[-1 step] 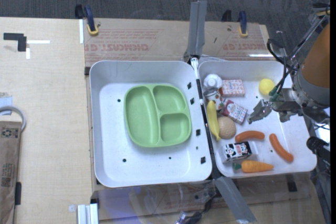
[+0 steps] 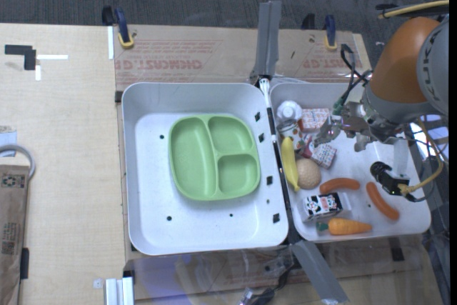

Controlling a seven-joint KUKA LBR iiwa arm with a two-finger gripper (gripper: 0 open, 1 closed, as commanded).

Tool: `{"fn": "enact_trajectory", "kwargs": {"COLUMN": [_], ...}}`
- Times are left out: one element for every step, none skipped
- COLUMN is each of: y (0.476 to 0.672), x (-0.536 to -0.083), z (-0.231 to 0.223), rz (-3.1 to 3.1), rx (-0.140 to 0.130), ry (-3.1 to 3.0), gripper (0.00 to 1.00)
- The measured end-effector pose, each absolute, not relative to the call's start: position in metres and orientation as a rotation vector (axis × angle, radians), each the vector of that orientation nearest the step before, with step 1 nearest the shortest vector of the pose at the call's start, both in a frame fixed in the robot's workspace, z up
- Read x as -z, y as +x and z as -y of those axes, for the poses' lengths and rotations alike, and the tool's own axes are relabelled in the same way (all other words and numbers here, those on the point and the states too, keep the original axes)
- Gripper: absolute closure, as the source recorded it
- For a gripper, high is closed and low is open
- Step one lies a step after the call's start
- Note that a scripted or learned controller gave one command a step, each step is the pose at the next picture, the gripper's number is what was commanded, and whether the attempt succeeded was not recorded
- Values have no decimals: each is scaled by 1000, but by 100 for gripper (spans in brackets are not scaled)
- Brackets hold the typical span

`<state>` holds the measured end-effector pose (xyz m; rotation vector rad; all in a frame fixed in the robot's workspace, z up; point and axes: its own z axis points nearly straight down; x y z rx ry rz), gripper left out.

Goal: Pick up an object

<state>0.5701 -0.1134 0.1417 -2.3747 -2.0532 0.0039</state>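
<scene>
My gripper (image 2: 335, 131) hangs over the upper middle of the right bin (image 2: 413, 223), on the grey arm with its orange band (image 2: 400, 68). Just below it lies a small patterned box (image 2: 325, 154), and to its left a red-and-white carton (image 2: 315, 118) and a white bottle (image 2: 288, 111). A banana (image 2: 288, 163) lies along the bin's left wall beside a round beige ball (image 2: 308, 173). Lower down are two orange sausages (image 2: 338, 184) (image 2: 383, 201), a cow-print milk carton (image 2: 321, 205) and a carrot (image 2: 344, 227). I see nothing held.
The left bin (image 2: 143, 175) holds a green divided plate (image 2: 214, 156). A metal divider (image 2: 268, 46) runs between the bins. Black cable loops (image 2: 389, 178) hang from the wrist over the right bin. A brown bag (image 2: 11, 211) lies at the bench's far left.
</scene>
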Motion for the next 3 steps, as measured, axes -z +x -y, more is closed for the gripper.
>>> {"fn": "enact_trajectory", "kwargs": {"y": [488,558,539], "x": [-90,-92,-223], "z": [105,136,121], "rz": [2261,2355,2570], "rx": [-4,-1,-1], "ry": [-2175,-2079,-1807], "gripper": [0,0,0]}}
